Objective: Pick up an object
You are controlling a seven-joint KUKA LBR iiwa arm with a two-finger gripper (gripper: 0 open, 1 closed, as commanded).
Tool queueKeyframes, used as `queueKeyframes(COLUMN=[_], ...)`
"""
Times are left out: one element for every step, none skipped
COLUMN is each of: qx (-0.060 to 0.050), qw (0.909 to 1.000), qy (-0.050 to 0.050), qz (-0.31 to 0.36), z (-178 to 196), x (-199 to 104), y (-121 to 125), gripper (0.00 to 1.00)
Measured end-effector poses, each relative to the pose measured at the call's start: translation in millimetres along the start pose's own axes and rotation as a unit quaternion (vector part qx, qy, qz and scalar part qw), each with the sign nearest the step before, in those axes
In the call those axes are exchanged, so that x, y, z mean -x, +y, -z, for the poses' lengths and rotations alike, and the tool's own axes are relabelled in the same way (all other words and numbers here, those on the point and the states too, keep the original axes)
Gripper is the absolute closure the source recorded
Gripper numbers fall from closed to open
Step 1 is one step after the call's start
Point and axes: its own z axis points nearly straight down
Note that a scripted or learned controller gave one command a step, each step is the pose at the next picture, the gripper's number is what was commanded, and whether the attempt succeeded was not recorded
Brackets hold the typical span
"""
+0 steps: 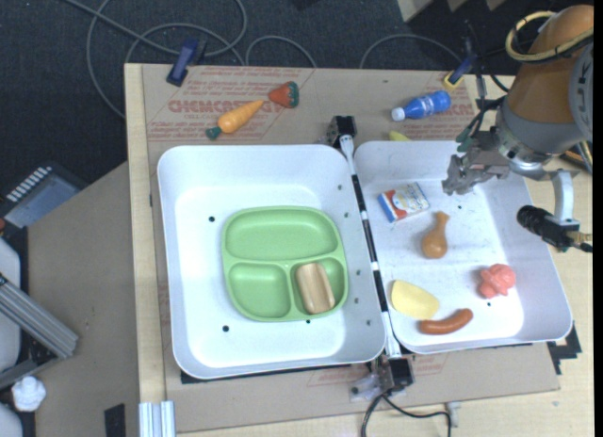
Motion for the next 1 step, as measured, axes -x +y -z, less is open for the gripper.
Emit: queueKeyframes(qx=[-0.002], qw=[1.0000], qy=[0.000], qz=[-0.001], z=[-1.2], x=[0.9], y=[-1.1], gripper=[0.00])
